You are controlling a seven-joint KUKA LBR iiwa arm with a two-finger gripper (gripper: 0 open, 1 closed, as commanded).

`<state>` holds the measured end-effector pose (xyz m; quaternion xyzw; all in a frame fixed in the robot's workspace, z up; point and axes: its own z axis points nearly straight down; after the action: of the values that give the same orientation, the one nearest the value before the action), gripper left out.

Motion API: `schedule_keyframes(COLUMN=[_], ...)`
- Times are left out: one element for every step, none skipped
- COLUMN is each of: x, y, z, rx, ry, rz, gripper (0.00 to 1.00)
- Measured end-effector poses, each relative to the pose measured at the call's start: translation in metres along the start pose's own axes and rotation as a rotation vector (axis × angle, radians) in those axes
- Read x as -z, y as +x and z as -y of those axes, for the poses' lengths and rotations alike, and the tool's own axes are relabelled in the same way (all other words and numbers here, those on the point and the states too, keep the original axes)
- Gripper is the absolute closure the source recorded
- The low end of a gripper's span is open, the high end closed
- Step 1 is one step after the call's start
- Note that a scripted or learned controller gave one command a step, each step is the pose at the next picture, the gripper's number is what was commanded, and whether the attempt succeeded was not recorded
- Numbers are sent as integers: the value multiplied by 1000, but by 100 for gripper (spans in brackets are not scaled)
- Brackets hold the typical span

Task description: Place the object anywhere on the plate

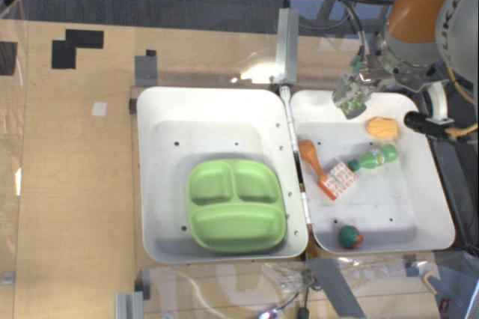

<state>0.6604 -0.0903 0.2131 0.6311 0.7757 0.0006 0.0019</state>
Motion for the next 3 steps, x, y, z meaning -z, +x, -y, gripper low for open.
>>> schedule_keyframes(x=[-30,-15,-9], y=[56,133,195], z=[25,44,63], rx=[173,129,575], ry=[2,2,1], rz=[-2,-3,-4], gripper=[100,100,100])
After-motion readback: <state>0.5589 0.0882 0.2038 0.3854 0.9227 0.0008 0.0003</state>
